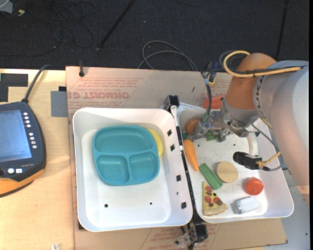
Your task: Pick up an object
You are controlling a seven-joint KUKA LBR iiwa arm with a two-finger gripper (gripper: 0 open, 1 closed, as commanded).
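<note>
My gripper (211,133) hangs low over the back left part of the right bin (281,199), under the grey arm with its orange band. A brown rounded object (192,124) lies just left of the gripper, close to it. In front of them lie an orange carrot (191,154), a green block (213,177), a tan round disc (227,171), a red object (254,186), a pizza slice (212,199) and a small grey-white cylinder (245,205).
The left bin (88,202) holds a teal divided plate (127,154) with a yellow object (157,141) at its right edge. A tablet (13,139) lies on the bench at far left. The arm covers the right bin's back right corner.
</note>
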